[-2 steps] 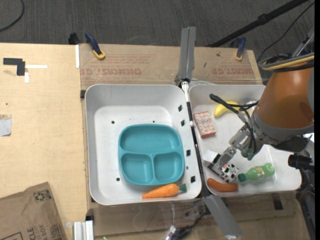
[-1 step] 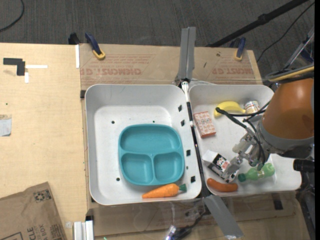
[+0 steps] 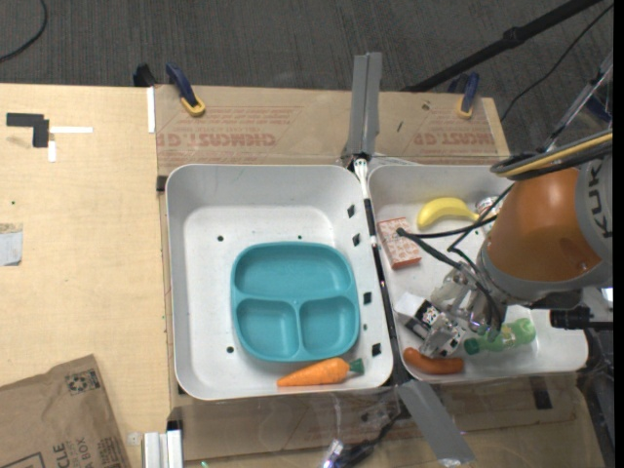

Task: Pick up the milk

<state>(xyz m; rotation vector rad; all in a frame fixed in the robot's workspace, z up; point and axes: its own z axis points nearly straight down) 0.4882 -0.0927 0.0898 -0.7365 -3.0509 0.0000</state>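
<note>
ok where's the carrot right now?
The carrot lies in the left bin, along its near edge, just below the teal divided plate and close to the divider between the two bins.

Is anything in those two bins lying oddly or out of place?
One thing stands out: the carrot lies on the left bin's floor against the near wall, beside the teal divided plate rather than in a compartment. The right bin's banana and small carton lie loosely scattered. Nothing looks spilled or broken.
</note>
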